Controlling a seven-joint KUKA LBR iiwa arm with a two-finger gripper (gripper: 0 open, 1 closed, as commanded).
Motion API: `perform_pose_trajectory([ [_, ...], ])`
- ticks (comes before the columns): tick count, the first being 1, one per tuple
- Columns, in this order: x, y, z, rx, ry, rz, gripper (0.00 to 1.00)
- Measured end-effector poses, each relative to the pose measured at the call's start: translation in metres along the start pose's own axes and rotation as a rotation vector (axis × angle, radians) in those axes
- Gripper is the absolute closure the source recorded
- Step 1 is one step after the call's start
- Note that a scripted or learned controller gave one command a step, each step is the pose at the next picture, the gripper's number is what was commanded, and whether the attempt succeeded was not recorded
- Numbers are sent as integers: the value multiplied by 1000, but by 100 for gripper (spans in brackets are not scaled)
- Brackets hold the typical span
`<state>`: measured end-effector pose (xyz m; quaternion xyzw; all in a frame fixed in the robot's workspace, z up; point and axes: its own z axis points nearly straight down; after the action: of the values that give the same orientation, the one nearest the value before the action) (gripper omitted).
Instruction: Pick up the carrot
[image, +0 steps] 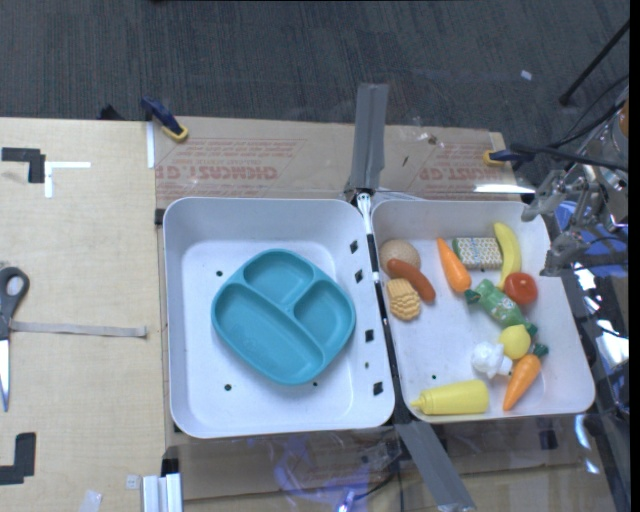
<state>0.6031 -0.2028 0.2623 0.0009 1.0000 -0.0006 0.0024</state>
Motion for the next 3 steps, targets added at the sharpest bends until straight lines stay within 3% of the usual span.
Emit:
perform_pose_trajectory([
  [1,34,71,169,0,-1,-219,0],
  [2,31,72,158,2,-8,-222,100],
  [3,70,146,69,-1,-1,12,100],
])
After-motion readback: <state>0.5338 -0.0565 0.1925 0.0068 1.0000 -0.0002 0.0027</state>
